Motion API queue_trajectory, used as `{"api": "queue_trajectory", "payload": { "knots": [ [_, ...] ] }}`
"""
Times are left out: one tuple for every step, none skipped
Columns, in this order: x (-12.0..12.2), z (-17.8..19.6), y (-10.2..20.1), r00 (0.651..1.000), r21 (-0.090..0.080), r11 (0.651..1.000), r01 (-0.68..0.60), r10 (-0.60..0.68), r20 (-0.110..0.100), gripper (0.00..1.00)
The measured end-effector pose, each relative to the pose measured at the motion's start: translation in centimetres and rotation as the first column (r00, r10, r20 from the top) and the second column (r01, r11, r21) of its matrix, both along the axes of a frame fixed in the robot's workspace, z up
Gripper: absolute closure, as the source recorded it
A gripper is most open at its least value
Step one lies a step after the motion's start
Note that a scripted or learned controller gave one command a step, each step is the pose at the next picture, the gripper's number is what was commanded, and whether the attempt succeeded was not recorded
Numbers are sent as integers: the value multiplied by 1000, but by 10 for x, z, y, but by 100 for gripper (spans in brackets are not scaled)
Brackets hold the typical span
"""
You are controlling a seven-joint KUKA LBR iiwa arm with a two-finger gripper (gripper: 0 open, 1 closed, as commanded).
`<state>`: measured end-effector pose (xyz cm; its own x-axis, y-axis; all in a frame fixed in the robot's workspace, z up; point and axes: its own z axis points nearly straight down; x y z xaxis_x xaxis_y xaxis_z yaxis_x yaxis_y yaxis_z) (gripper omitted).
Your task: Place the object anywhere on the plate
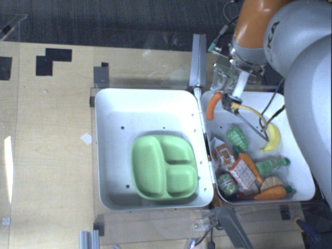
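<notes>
The green divided plate (165,166) lies in the left white bin (111,139), toward its front. My gripper (222,93) hangs over the back left corner of the right bin (303,178). It is shut on the upper end of a small orange carrot (211,108). The carrot dangles down and to the left from the fingers, just beside the wall between the two bins. The plate is well to the left of the gripper and nearer the front.
The right bin holds a banana (271,138), a green round fruit (237,137), two more orange carrots (271,193), a green bottle (271,165) and snack packets (234,167). A metal post (196,61) rises behind the wall between the bins.
</notes>
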<state>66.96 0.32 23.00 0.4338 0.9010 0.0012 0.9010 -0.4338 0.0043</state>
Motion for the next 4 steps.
{"api": "queue_trajectory", "payload": {
  "knots": [
    [-58, -22, 38, 998, 2, 998, 64, -64, -2, 100],
    [-91, -45, 108, 998, 3, 998, -60, 60, -2, 100],
    [-143, -33, 33, 1000, 2, 1000, -2, 2, -1, 100],
    [-183, -46, 99, 978, 2, 978, -209, 209, -3, 100]
  ]
}}
